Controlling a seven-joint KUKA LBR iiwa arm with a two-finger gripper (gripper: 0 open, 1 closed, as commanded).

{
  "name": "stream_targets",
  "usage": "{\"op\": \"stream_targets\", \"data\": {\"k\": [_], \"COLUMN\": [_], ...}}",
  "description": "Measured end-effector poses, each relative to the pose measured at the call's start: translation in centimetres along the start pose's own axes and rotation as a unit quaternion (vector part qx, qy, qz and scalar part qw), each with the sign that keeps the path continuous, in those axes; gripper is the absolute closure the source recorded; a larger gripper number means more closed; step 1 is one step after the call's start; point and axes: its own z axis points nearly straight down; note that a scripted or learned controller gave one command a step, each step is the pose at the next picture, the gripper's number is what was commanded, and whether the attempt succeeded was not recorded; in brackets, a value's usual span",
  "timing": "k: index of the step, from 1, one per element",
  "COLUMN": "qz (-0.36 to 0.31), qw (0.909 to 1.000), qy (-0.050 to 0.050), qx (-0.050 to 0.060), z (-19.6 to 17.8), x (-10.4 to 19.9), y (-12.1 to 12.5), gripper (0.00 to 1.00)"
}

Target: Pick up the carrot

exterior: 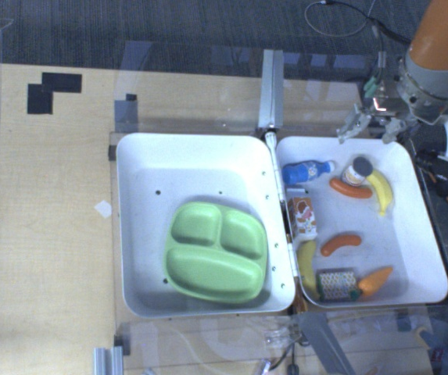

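Carrot (375,279): near-right corner of right bin (423,209), long axis left-right, tip tilted farther. Gripper (370,126): fingers spread, empty, above far rim, well apart.

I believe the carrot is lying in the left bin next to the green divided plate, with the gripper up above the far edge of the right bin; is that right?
Not quite. The camera view shows the carrot in the right bin, near its front edge beside a small grater. The green divided plate sits in the left bin. The gripper is indeed above the right bin's far edge.
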Motion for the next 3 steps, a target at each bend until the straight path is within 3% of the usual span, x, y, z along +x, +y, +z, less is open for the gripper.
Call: {"op": "stream_targets", "data": {"k": [1,2,3], "qz": [-0.041,-0.114,-0.103], "qw": [0.9992,0.9935,0.9946], "qy": [0.000,-0.001,-0.001], "qx": [0.000,-0.005,-0.005], "z": [10.8,18.8,18.8], "x": [-6.1,-6.6,-9.3], "y": [-3.2,-8.6,-8.5], "gripper": [0.00,0.00,0.00]}}
